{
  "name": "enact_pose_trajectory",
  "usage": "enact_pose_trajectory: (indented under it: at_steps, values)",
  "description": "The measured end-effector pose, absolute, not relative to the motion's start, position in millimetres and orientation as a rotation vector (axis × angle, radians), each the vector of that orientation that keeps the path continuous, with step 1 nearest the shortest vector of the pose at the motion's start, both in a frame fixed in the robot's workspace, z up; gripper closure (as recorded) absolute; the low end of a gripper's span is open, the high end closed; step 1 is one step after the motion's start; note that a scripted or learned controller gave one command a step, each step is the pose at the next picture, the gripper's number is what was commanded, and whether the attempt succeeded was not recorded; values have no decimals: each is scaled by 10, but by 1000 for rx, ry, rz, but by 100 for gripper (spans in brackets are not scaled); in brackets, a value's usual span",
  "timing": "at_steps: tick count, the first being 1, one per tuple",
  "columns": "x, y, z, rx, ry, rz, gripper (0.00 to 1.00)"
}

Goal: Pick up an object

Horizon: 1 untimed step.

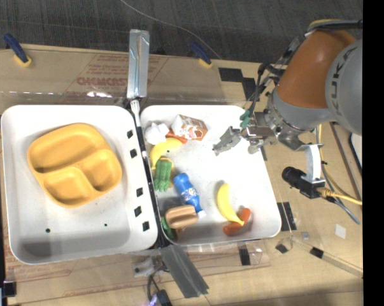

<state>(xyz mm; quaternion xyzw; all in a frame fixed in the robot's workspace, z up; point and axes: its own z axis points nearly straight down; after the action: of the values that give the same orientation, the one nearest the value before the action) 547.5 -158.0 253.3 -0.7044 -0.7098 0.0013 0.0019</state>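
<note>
Camera view: right bin (258,225) — banana (225,203), bottle (186,192); left bin (13,234) — yellow tray (74,163).

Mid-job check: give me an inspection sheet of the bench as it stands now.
Surface: two white bins, left bin, right bin.
Job's things: in the right bin, banana, blue bottle, hot dog, carton.
Clutter: yellow divided tray in the left bin.
Gripper: gripper over the right bin's upper right, nothing seen between its fingers.
Cables: yellow cable right of the bins.
Surroundings: blue clamps on the cardboard.
</note>
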Motion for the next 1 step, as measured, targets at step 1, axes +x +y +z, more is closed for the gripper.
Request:
enact_pose_trajectory:
  at_steps: [1]
  values:
    - [5108, -1543, 4415, -1954, -2470, -4, 0]
